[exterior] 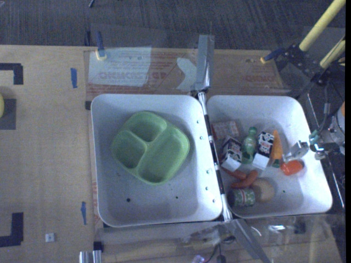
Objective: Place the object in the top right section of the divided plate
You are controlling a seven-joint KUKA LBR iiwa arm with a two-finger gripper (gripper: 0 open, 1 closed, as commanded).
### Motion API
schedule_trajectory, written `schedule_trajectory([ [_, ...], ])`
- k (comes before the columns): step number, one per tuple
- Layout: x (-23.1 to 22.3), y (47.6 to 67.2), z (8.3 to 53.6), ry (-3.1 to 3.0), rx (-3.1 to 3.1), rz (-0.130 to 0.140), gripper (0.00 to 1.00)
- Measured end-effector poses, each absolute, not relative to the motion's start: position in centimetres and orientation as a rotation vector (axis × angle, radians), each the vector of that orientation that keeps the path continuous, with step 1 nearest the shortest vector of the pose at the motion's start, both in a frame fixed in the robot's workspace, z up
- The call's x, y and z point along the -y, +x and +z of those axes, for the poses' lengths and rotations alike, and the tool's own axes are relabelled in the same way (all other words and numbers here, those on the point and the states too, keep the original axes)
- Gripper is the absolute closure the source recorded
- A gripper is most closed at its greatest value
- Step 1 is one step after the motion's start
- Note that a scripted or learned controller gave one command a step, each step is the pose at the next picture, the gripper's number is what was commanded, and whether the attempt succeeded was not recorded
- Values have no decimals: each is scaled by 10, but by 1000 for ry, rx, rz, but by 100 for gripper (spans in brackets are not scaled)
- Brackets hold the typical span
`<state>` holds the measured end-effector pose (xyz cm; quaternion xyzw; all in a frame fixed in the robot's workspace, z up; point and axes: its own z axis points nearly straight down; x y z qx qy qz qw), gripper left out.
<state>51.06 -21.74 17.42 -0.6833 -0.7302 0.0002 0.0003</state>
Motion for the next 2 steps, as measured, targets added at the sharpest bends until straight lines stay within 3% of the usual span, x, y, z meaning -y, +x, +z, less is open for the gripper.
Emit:
schedule_trajectory([
  [1, 220, 494, 143, -2453, 1976, -12, 0],
  [2, 223, 495, 154, -2464, 1976, -9, 100],
])
